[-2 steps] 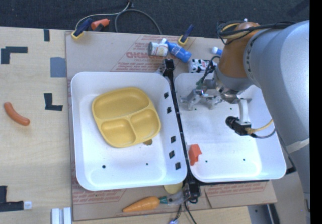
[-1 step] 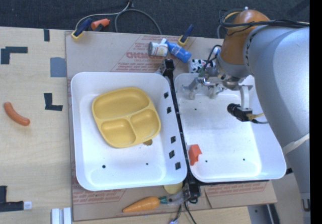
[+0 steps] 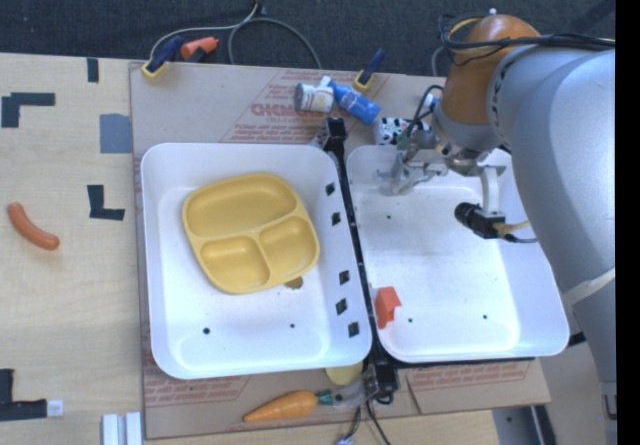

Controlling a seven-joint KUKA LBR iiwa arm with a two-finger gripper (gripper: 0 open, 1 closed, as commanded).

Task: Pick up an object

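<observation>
On the far left, on the pale wooden bench top, a small orange sausage-shaped toy (image 3: 33,227) lies by itself, well apart from the bins. A yellow-and-orange clamp (image 3: 178,52) grips the top left corner of the cardboard sheet (image 3: 250,108) under the bins. The left bin (image 3: 165,263) holds a yellow divided plate (image 3: 250,231) with three compartments, tilted slightly and lying in the bin's upper middle. A small brown bit peeks out just under the plate's lower right edge. Below the bins, on the cardboard's front edge, lies a toy carrot (image 3: 283,406). Above the bins, on the cardboard, a white-and-blue tube-like item (image 3: 335,98) lies on its side, next to a blue clamp (image 3: 370,68). In the right bin (image 3: 520,333), a small orange block (image 3: 386,305) sits against the left wall, near the front corner. The gripper (image 3: 405,168) is low over the back left corner of the right bin, well apart from the orange block; whether its jaws are apart or together cannot be told. The grey arm (image 3: 560,153) with its orange band (image 3: 478,68) covers the right side.
</observation>
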